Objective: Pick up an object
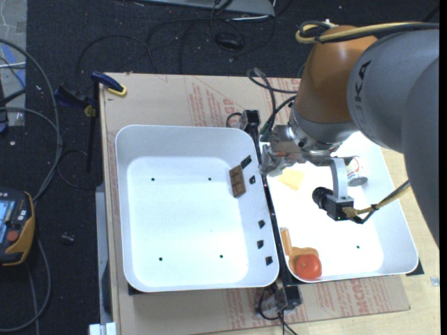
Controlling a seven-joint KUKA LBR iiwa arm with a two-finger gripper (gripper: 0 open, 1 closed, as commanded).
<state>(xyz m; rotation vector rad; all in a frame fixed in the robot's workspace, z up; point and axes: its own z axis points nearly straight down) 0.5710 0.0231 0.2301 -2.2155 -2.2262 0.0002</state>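
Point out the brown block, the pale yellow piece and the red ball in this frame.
brown block (237, 181): camera view, middle of its top face, by the left bin's right wall.
pale yellow piece (292, 180): camera view, its centre, in the right bin.
red ball (307, 265): camera view, its top, at the right bin's near edge.

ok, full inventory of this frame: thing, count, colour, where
bins: 2, white, side by side on the bench
brown block: 1, brown, left bin, against its right wall
yellow piece: 1, pale yellow, right bin, upper left, just below the wrist
red ball: 1, red-orange, right bin, near corner
orange stick: 1, orange, right bin, by its left wall, just above the ball
clamp: 1, blue and yellow, bench's far left corner
handheld unit: 1, orange and grey, floor at left
cables: several, black, floor beyond the bench
arm: 1, grey with orange band, over the right bin
gripper: 1, at the right bin's upper left
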